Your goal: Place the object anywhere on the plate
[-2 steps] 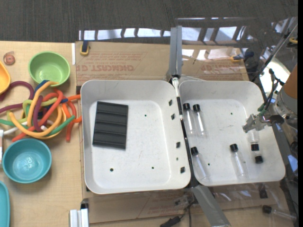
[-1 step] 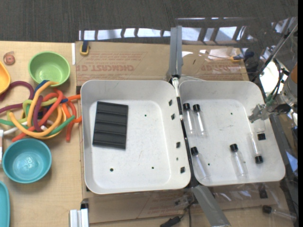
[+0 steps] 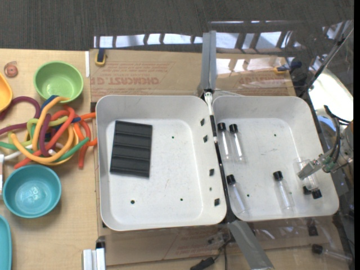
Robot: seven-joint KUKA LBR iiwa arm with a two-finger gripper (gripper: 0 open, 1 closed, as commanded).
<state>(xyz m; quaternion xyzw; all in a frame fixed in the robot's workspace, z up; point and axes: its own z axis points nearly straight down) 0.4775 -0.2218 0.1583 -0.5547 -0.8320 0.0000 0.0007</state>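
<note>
On the bench to the far left, a green bowl (image 3: pixel 58 81), a tangle of coloured cords (image 3: pixel 53 134) and a teal bowl (image 3: pixel 31 190) are noted; none bears on the task.

In the left bin (image 3: pixel 107 207) a black ribbed plate (image 3: pixel 131 148) is seen lying flat toward the bin's left side, its long axis running roughly away from the camera. Nothing is seen resting on it.

In the right bin (image 3: pixel 270 103) several clear tubes with black caps are scattered. Two tubes (image 3: pixel 232 142) lie side by side near the bin's left wall, caps toward the far end. A third tube (image 3: pixel 235 193) lies near the front left corner, and a fourth tube (image 3: pixel 283 190) lies right of centre, both with caps at the far end and long axes running roughly front to back.

At the right rim of that bin the gripper (image 3: pixel 310 170) is seen, entering from the right. A clear tube (image 3: pixel 308 179) with a black cap (image 3: pixel 315 193) lies just beneath or beside it. Whether this tube is grasped cannot be told, nor can the gripper's state be told.

The deciding relation is judged as follows: the plate lies well apart from the gripper, directly to its left, across the divider between the bins. Any carry must therefore travel leftward over the whole right bin.
</note>
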